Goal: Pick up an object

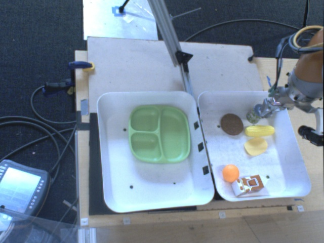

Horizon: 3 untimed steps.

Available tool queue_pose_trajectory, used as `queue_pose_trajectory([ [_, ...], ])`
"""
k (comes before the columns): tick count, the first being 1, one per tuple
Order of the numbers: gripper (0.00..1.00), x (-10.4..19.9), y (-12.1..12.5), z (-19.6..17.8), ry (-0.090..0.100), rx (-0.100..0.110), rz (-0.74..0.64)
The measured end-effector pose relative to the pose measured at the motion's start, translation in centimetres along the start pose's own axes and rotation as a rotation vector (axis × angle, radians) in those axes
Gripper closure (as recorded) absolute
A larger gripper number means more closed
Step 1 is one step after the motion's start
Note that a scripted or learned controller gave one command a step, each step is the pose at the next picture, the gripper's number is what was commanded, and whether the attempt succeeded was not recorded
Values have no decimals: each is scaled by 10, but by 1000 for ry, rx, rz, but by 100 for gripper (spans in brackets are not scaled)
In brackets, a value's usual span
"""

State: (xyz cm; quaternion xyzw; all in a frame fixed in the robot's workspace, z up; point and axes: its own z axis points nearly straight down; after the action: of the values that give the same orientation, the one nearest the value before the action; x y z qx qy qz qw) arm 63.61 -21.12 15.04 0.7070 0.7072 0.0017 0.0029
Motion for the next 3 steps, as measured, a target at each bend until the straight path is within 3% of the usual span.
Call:
queue_pose_trajectory([
  [2, 100, 8, 14, -127, -1, -4, -8],
  [3, 100, 63, 8, -130, 3, 4, -11],
])
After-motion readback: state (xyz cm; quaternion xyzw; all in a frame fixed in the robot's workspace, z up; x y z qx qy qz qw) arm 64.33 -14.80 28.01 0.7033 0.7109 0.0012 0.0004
